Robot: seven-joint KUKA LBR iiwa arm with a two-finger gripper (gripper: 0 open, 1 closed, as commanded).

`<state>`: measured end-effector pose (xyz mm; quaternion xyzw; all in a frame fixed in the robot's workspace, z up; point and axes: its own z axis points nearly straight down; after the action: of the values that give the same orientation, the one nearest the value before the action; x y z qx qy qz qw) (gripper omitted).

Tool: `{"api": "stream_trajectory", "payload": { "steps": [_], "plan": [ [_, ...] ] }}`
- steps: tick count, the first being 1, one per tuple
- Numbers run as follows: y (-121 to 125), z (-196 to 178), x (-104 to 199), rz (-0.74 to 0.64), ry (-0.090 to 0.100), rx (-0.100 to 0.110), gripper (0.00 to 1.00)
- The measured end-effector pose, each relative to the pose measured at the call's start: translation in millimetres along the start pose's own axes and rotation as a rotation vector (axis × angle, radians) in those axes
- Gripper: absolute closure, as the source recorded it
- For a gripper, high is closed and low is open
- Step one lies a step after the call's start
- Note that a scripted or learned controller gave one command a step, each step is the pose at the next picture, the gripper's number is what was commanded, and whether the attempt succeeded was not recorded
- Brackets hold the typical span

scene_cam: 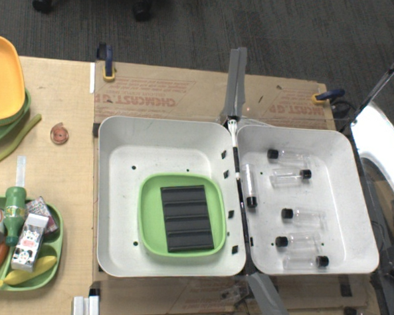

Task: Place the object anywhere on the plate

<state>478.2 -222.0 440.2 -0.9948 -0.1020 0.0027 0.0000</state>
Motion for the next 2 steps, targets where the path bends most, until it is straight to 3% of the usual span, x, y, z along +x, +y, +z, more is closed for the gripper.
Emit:
{"api": "stream_trajectory", "payload": {
  "steps": [2],
  "plan": [
    [-0.2, 0.0, 0.2, 0.0, 0.0, 0.0, 0.0]
  ]
}}
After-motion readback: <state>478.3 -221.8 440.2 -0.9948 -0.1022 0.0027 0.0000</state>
